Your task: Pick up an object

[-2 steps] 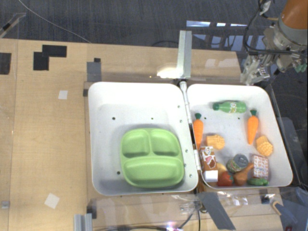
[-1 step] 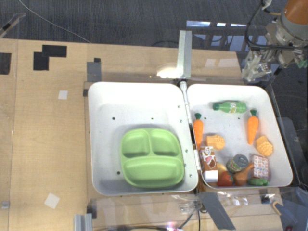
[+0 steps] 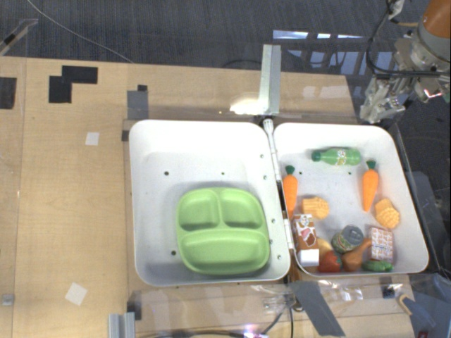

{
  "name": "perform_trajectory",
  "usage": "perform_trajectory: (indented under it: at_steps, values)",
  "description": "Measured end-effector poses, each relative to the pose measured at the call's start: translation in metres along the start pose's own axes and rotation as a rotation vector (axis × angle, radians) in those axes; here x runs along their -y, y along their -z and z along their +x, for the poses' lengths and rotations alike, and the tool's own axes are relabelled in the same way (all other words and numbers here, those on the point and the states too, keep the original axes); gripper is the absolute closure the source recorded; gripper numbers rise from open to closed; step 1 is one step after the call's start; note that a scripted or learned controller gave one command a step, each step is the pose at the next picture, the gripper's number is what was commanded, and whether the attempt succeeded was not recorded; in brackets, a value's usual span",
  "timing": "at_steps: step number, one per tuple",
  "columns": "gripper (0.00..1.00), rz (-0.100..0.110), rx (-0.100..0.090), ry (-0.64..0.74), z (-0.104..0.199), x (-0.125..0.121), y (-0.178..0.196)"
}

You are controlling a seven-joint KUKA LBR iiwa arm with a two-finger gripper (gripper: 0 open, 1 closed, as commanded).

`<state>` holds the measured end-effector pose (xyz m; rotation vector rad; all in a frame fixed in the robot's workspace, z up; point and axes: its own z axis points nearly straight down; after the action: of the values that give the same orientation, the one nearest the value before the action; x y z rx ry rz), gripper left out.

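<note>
I am watching the claw [image 3: 382, 103] hovering past the far right corner of the right bin [image 3: 403, 162], outside its rim; whether it is released or clenched, I cannot tell. Inside that bin, a green bottle [image 3: 337, 157] is lying near the far wall. Two carrots [image 3: 289, 189] [image 3: 370, 186] are lying toward the near side of the bottle, one by the left wall, one by the right. More toy food is clustering along the near wall. A green divided plate [image 3: 222, 229] is sitting in the left bin [image 3: 151, 160].
</note>
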<state>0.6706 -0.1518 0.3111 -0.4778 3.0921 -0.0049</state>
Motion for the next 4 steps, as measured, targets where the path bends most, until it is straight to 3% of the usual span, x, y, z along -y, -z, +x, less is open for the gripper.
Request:
perform_trajectory:
  at_steps: [1,2,4]
  values:
    - [1.00,0.005,0.013,0.002,-0.003,0.000,0.015]
    - [1.00,-0.002,-0.002,0.161,0.006,0.019,-0.018]
    - [1.00,0.010,0.023,0.161,0.001,0.019,0.011]
